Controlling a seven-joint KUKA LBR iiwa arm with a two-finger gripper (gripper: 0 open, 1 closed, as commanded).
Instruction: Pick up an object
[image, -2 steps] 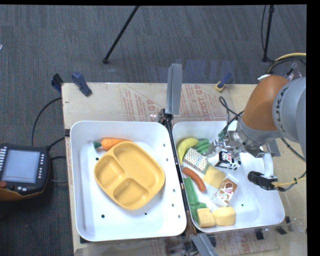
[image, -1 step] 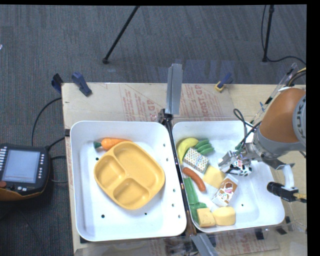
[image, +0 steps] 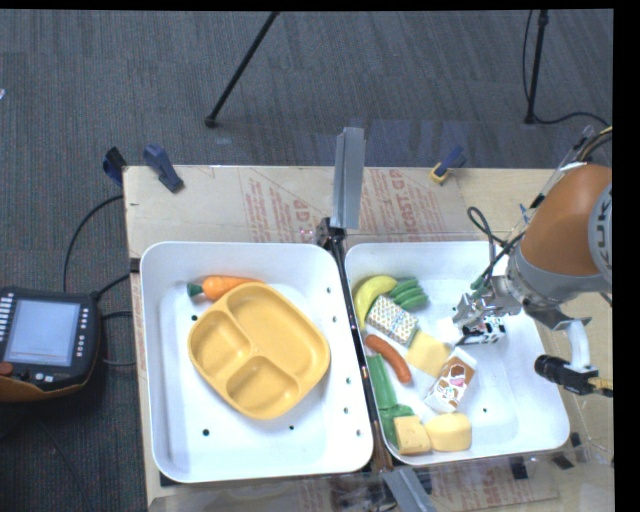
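Carrot (image: 222, 287) half behind yellow tray (image: 259, 348); gripper (image: 481, 318) too small to read.

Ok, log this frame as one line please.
phase: approach | gripper: over right bin, nothing seen held | nearest: cheese wedge, carton | left bin: yellow tray, carrot

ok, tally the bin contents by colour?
Yellow: 5 (plate, banana, three cheese blocks)
Orange/red: 2 (carrot, sausage)
Green: 2 (pea pods, bean)
Patterned boxes: 2
Total: 11
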